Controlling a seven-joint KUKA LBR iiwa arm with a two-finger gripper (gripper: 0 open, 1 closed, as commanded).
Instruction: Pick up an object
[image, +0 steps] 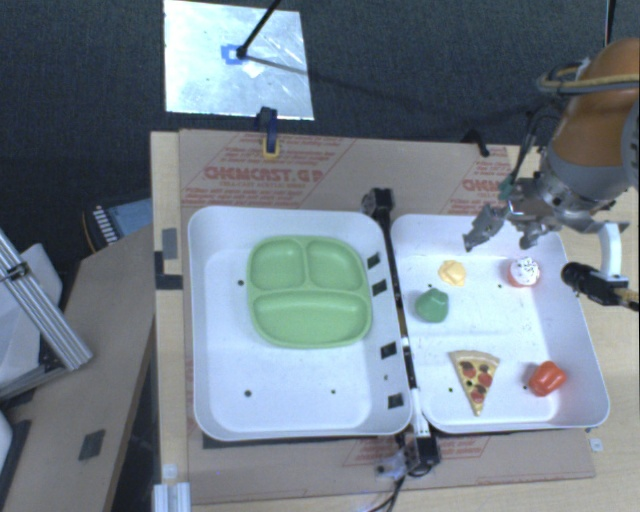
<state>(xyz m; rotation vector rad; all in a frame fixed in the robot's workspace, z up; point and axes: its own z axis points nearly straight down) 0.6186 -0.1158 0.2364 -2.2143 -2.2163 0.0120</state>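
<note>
The right bin (570, 330) holds several small toys. A yellow piece (452, 271) lies near its back, with a green piece (432, 305) just in front of it. A white and red piece (524, 271) sits further right. A pizza slice (474, 377) and a red pepper (546, 377) lie near the front. My gripper (503, 236) hangs open over the bin's back edge, above and between the yellow piece and the white and red piece. Nothing is between its fingers.
The left bin (230, 390) carries a green divided plate (308, 291). A black hinge strip (392, 300) runs between the two bins. Cardboard lies under both bins, and a shiny sheet (238, 60) is at the back left.
</note>
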